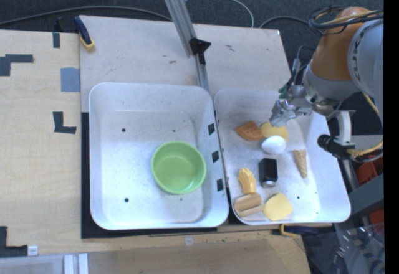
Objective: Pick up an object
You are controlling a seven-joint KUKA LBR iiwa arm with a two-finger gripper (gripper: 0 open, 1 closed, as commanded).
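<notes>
From where I'm standing, the closest stuff is along the near edge of the right bin (324, 207): a bun-looking thing (248, 205) and a yellow lump (278, 207) side by side at about 6 o'clock in that bin, with a small yellow-orange piece (247, 180) just behind the bun. A bit further in there's a black can-like object (269, 171) near the middle, and a little cone (300, 162) off at its 3 o'clock. Over in the left bin (106, 142) a green bowl (179, 167) sits toward 5 o'clock, all on its own. Going further back in the right bin, a white egg-shaped thing (273, 144) is touching a yellow piece (276, 131), and an orange wedge (249, 131) lies just beside them at 9 o'clock. The gripper (282, 112) hangs right over that yellow piece, at roughly 12 o'clock in the bin. Honestly can't tell whether its fingers are spread or pinched, and I don't see anything held between them. So I'd call this the approach step, nothing picked yet. The next move probably needs a clean drop onto the yellow piece without shoving the egg, since they're crammed together.
</notes>
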